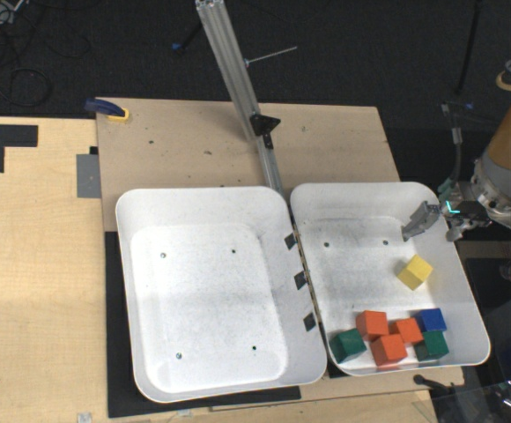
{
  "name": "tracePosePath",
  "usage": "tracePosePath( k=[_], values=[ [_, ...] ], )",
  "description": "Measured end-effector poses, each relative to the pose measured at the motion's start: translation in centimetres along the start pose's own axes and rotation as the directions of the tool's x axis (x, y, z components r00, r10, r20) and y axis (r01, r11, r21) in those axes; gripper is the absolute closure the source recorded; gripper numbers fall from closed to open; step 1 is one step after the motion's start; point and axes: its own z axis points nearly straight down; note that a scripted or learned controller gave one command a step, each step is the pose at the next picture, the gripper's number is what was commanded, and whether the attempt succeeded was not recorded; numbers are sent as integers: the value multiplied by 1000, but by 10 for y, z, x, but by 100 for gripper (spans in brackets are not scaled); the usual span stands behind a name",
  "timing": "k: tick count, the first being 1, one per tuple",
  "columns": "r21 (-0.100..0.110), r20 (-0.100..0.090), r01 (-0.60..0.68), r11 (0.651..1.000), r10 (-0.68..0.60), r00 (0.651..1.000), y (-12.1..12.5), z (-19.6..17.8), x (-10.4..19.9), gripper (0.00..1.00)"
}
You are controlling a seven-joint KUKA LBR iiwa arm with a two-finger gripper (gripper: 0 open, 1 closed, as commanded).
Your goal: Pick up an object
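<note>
In the right bin (pixel 352 210) a yellow block (pixel 414 271) lies alone near the right wall. Along the bin's front edge sits a cluster: three orange blocks (pixel 388 349), a blue block (pixel 430 320) and two green blocks (pixel 348 344). My gripper (pixel 437 225) hangs over the right bin's far right side, just above and behind the yellow block. Its fingers (pixel 418 221) stand apart, open, with nothing between them.
The left bin (pixel 150 227) sits beside the right one, with black clips (pixel 298 278) along the shared wall. A slanted aluminium rail (pixel 238 77) rises behind the bins. A blue and yellow tool (pixel 107 108) lies at the bench's far left corner.
</note>
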Motion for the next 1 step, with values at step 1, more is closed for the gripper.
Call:
tracePosePath(
  k=[1],
  values=[
    [-5, 2, 1, 1000, -1, 1000, 1, -3, 0, 0]
  ],
)
